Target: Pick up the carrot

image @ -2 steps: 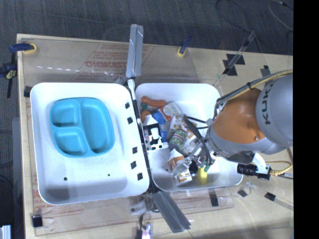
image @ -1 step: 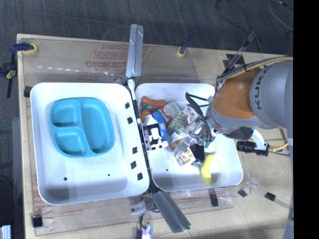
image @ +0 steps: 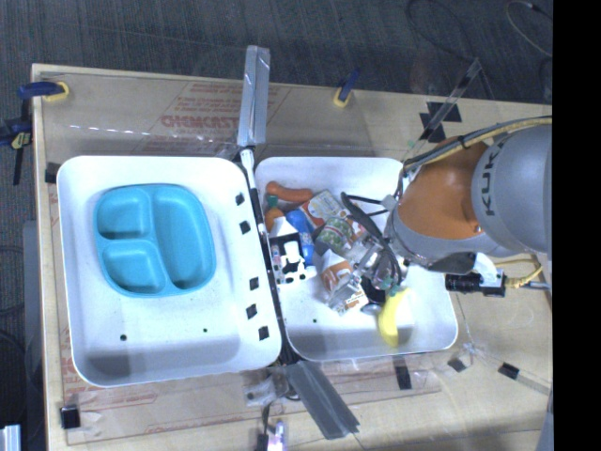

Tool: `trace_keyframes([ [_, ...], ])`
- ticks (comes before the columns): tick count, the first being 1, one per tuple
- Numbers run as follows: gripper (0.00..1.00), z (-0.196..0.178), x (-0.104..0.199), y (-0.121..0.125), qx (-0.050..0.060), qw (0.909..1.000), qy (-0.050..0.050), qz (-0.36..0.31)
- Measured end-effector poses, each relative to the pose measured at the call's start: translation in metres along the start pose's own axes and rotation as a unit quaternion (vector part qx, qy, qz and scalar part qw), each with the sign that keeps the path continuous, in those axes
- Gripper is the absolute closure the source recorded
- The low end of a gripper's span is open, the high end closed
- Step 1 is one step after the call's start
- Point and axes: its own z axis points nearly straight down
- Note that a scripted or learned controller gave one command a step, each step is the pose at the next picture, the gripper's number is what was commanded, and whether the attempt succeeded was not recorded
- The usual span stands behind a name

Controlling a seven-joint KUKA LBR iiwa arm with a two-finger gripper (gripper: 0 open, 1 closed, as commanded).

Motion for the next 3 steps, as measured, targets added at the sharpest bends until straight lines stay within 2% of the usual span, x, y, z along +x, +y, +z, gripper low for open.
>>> trace_keyframes([
  [1,1.00,-0.010,-0.001,0.002,-0.001,1.0000,0.000,-0.001],
  [2,1.00,-0.001,0.016,-0.002,-0.001,0.9993,-0.002,0.037],
  [3,1.00,-0.010,0.016,-0.001,0.000,0.9994,-0.001,0.035],
])
